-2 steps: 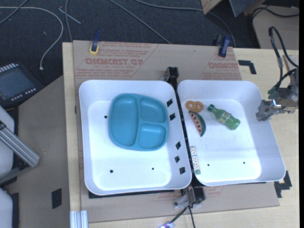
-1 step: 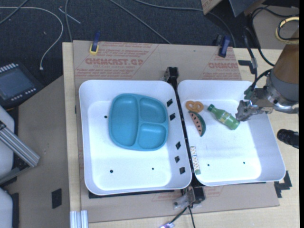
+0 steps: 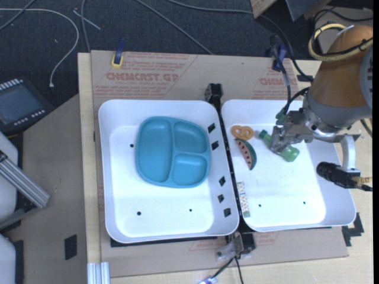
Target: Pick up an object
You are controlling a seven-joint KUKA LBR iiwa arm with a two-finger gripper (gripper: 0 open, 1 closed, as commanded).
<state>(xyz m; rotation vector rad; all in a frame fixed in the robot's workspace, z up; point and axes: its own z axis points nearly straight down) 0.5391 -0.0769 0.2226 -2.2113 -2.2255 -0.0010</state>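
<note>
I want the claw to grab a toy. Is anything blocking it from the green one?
Nothing visible blocks it. The claw is already down at the green toy in the right bin. The pretzel and watermelon slice lie off to the side.

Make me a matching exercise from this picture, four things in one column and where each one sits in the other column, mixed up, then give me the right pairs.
Things:
1. blue divided plate
2. pretzel
3. watermelon slice
4. claw

Places:
A. right bin, just below the pretzel
B. over the green object in the right bin
C. left bin
D. right bin, upper left part near the divider

Pairs: 1-C, 2-D, 3-A, 4-B
</note>
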